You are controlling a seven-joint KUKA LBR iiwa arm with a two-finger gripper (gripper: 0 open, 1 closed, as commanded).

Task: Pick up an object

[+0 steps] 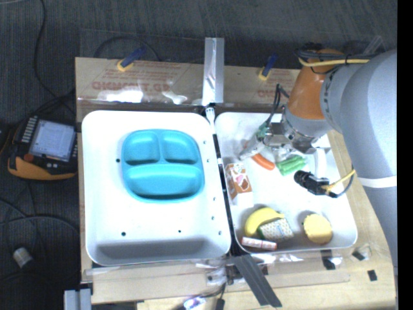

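Seen from the fixed camera above, the counter (90, 70) carries two shallow white plastic bins side by side. The left white bin (103, 237) holds a sky-blue plastic tray with three compartments (161, 163), lying flat near the bin's middle.

The grey arm with its orange band (306, 95) reaches in from the right and comes down over the far part of the right white bin (345, 228). The tool (279, 142) sits low there, near the bin's upper middle; whether it is spread or closed I cannot tell, since the wrist body covers it from this angle, and nothing can be seen gripped in it.

Just below and left of the tool lies a small orange carrot-shaped toy (262, 161), and just below and right of it a green cylindrical piece (291, 164); both are close beside the tool, though contact cannot be made out. Further off, a small printed card packet (239, 179) lies against the bin's left wall. Along the near side rest a yellow banana-like toy (258, 219), a patterned cone-shaped item (277, 228) just beside it, and a round yellow toy (317, 228), all well apart from the tool. A black cable connector (312, 182) hangs over the bin's right part.
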